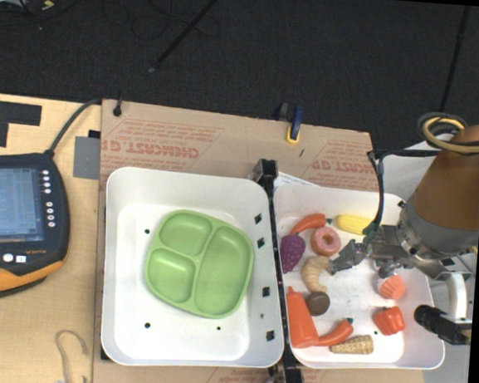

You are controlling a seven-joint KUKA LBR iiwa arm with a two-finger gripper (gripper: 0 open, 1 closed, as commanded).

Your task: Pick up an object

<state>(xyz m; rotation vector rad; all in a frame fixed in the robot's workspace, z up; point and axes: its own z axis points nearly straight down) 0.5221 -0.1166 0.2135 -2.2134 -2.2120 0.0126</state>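
The right bin (426,349) holds several toy foods. Among them are a pink donut (327,241), a cream croissant (314,273), a yellow piece (353,224), an orange-red chili (307,224) and a purple grape bunch (291,251). Nearer the front lie a brown ball (319,303), an orange wedge (298,317), a red chili (336,330), a tan piece (353,345), a red pepper (389,320) and an orange strawberry (391,286). My gripper (346,258) hangs low in the middle of this bin, just right of the donut and croissant. Nothing shows held in it.
The left bin (129,218) holds a green divided plate (200,263). A black divider (269,256) separates the bins. A teach pendant (12,221) lies on the bench at far left. The grey arm (447,205) covers the right bin's far right corner.
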